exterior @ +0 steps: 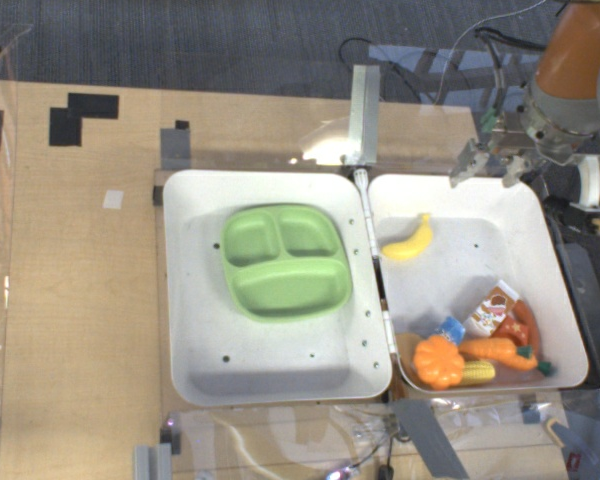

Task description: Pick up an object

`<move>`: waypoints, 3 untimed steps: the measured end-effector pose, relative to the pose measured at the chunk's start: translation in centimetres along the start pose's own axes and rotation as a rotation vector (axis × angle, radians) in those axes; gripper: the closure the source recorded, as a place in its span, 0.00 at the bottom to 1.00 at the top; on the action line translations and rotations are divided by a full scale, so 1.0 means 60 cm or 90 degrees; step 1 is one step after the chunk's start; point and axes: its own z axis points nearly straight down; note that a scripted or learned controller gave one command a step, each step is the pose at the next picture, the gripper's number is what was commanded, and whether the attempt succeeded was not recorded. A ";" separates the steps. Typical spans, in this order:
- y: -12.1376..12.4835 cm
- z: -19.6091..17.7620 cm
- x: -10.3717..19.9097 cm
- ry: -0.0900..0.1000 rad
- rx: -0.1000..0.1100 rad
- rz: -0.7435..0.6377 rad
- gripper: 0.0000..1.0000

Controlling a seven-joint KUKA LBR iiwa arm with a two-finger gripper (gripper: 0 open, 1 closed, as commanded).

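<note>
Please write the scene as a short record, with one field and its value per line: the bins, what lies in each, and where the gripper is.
left bin: holds a green divided plate, lying flat
right bin: holds toy food
banana: alone near the bin's upper left
pumpkin: lower part, beside the corn
carrot: lower right pile, by a small printed packet
gripper: above the right bin's far rim, holding nothing
task state: no object picked up yet

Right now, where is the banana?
The banana lies alone in the right bin, in its upper left part near the divider, apart from the toy pile at the bottom.
</note>
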 end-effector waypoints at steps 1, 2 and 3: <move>-0.022 0.242 0.020 -0.001 -0.002 0.055 0.00; -0.017 0.219 0.022 0.001 -0.008 0.053 1.00; 0.011 0.002 0.132 0.000 -0.002 0.017 1.00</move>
